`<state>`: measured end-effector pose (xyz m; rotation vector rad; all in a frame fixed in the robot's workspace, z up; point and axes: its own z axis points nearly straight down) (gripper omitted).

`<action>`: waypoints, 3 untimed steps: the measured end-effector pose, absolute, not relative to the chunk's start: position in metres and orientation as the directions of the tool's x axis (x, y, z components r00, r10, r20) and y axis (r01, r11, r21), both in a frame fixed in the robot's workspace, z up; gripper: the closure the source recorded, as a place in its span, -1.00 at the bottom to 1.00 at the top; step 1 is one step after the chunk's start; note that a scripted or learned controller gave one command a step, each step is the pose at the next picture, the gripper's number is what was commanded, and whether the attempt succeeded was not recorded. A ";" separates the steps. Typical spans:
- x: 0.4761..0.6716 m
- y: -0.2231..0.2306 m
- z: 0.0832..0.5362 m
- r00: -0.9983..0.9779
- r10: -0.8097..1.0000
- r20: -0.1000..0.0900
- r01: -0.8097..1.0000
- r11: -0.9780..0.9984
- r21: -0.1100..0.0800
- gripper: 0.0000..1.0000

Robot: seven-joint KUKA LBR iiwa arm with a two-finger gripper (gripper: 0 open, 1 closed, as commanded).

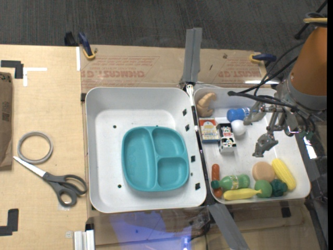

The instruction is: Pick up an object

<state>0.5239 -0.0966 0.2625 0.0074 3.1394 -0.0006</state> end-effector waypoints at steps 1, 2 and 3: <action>0.541 -0.107 0.120 -0.996 0.085 -0.022 0.085 0.996 -0.002 -1.00; 0.521 -0.186 0.109 -0.974 0.227 -0.004 0.227 0.974 0.000 -1.00; 0.619 -0.194 0.094 -0.958 0.286 -0.001 0.286 0.958 0.001 -1.00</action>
